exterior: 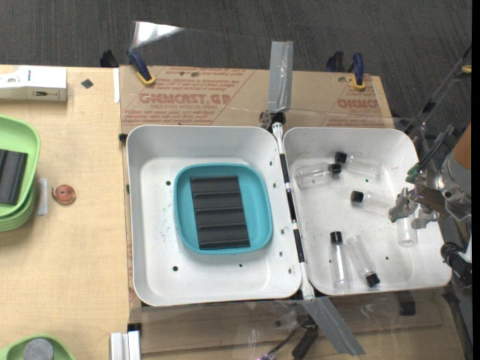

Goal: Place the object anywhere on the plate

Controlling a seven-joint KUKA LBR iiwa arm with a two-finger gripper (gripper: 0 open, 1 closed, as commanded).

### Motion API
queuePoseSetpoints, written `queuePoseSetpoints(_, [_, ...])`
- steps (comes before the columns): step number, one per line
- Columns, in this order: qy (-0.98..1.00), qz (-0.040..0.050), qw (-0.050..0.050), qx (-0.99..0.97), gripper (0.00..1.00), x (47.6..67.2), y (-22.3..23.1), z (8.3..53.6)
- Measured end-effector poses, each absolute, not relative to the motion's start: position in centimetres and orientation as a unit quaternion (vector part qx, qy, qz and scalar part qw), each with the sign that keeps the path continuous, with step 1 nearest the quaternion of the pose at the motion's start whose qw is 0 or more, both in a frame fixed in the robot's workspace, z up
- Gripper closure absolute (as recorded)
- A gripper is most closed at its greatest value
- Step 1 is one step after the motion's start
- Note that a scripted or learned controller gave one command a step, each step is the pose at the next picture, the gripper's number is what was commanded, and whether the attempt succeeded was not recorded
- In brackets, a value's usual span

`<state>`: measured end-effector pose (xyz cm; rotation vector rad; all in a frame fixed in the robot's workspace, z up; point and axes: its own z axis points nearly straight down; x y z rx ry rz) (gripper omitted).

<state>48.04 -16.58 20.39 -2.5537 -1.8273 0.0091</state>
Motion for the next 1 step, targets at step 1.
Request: queuePoseSetpoints(1, [-0.583,0.0044,0.001,-0.813,1.0,48.09,-16.63,21.15])
